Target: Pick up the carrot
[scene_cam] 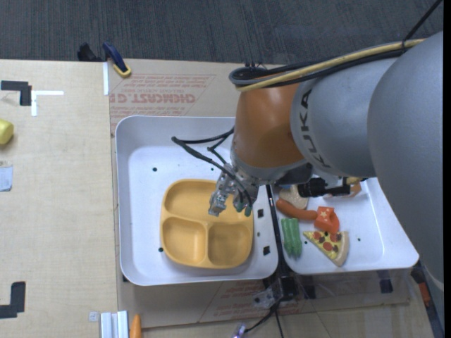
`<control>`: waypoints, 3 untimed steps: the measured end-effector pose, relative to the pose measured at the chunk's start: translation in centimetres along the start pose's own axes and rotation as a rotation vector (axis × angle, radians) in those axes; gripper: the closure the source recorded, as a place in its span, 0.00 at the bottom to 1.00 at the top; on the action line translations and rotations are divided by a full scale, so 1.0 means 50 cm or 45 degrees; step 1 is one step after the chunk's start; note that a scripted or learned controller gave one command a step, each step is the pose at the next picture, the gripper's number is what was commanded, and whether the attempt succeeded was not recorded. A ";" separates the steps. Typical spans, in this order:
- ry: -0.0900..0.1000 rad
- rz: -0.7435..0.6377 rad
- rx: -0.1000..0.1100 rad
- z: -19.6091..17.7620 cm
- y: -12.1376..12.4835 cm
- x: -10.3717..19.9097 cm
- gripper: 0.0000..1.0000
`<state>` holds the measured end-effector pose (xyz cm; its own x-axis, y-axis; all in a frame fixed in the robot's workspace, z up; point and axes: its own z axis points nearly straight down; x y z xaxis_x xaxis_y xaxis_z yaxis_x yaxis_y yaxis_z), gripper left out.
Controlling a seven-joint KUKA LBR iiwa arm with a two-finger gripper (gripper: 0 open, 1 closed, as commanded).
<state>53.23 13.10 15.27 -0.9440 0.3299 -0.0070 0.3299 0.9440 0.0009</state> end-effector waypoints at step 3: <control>-0.005 -0.002 -0.005 0.095 0.048 -0.052 0.00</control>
